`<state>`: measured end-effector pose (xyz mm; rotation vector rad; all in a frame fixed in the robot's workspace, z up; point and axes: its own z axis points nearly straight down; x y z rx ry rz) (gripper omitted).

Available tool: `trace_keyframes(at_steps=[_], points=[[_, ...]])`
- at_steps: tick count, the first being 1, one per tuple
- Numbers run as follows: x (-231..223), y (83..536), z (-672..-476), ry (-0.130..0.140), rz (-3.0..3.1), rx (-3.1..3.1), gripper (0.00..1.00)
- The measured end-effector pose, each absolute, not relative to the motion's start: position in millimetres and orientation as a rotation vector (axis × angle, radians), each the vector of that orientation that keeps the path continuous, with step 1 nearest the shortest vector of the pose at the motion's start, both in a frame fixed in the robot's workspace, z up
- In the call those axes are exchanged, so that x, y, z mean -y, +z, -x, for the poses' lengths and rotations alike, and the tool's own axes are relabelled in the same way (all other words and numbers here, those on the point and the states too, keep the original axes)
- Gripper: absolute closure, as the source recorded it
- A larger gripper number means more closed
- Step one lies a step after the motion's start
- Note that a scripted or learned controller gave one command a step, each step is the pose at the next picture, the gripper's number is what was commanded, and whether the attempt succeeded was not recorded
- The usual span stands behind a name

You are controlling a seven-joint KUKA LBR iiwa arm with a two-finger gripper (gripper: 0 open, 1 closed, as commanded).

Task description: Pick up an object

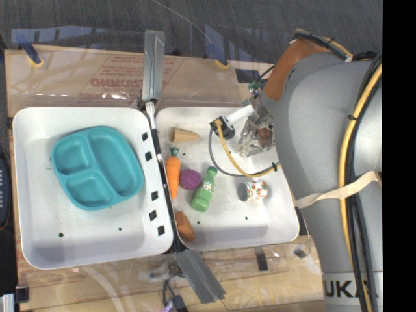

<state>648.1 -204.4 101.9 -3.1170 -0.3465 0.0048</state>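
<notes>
- I count six loose candidates in the right bin [279,223], none between the fingers as far as I can see.
- The carrot [172,176] is orange with a small green top, lying lengthwise against the bin's left wall.
- Just right of it sits a round purple piece [190,179], touching or nearly touching the green bottle [204,190], which lies tilted, cap toward the top.
- A tan cone [185,135] lies near the bin's upper left corner, apart from the rest.
- A brown lump [184,225] rests at the lower left corner, partly against the wall.
- A small white cup with coloured spots [253,190] lies on its side toward the right, near the arm.
- My gripper [253,138] hangs over the upper right part of that bin, above bare floor; from this angle I cannot tell how it is set or whether it has anything.
- A yellow and black cable [224,158] loops down from the wrist over the bin.
- The left bin [32,239] carries a teal divided plate [97,166] with three compartments.
- Both bins are white and shallow, standing side by side on a bench [84,77] under clear sheeting with red print; dark carpet [78,5] lies beyond.
</notes>
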Motion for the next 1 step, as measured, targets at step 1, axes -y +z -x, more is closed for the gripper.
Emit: trace_keyframes(at_steps=[1], points=[[206.7,91.6,-651.3,0.005,3.120,0.331,1.00]])
